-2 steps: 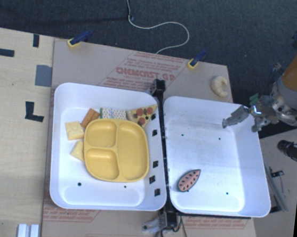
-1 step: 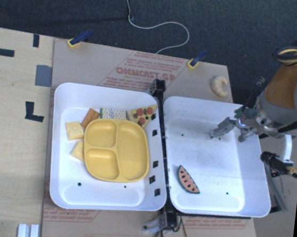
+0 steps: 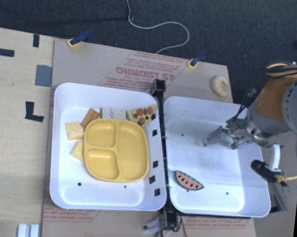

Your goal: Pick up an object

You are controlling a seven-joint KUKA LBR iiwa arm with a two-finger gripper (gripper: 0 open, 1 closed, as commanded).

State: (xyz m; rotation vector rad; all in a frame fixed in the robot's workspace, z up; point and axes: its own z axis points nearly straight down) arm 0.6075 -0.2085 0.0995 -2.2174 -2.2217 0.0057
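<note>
A watermelon slice lies flat near the front left of the right bin. My gripper hangs over the right bin's middle right, pointing left, well behind and to the right of the slice. Nothing shows between its fingers. In the left bin a yellow divided plate sits in the middle, with crackers and cheese pieces along its left side and a pizza slice at its far edge.
A small beige object rests on the cardboard behind the right bin. Blue and yellow clamps hold the cardboard's far edge. A white cable loops across the dark floor beyond. The arm fills the right side.
</note>
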